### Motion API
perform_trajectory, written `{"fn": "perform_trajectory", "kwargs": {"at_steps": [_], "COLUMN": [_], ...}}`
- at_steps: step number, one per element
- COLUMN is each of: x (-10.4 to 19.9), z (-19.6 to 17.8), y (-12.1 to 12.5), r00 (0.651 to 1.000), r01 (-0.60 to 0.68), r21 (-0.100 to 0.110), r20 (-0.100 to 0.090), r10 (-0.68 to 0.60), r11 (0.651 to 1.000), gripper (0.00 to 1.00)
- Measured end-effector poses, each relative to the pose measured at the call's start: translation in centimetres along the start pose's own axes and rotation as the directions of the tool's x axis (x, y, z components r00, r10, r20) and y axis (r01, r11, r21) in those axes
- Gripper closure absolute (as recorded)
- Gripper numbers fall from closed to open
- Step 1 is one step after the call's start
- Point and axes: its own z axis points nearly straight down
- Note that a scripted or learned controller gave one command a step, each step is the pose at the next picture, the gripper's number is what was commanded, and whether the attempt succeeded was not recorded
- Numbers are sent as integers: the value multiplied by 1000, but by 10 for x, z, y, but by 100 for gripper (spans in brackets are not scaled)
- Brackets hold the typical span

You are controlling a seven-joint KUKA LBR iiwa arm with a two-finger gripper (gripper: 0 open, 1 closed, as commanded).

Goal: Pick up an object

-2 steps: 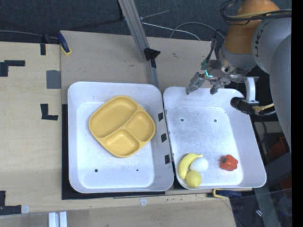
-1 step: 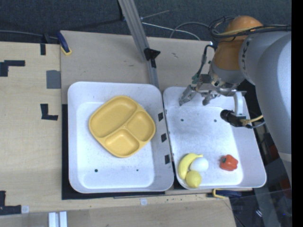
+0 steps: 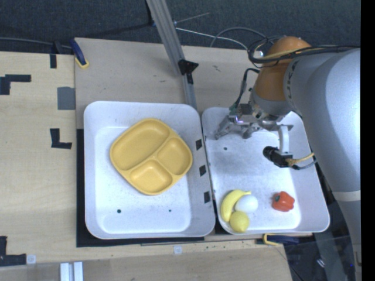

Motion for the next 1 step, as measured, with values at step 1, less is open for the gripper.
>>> {"fn": "perform_trajectory", "kwargs": {"at_steps": [1], "x": [1], "z": [-12], "y": [0], "r00": [1000], "r01": [1], "r21": [0], "r20": [-1], "r10": [-1], "r11": [1000], "gripper": [100]}}
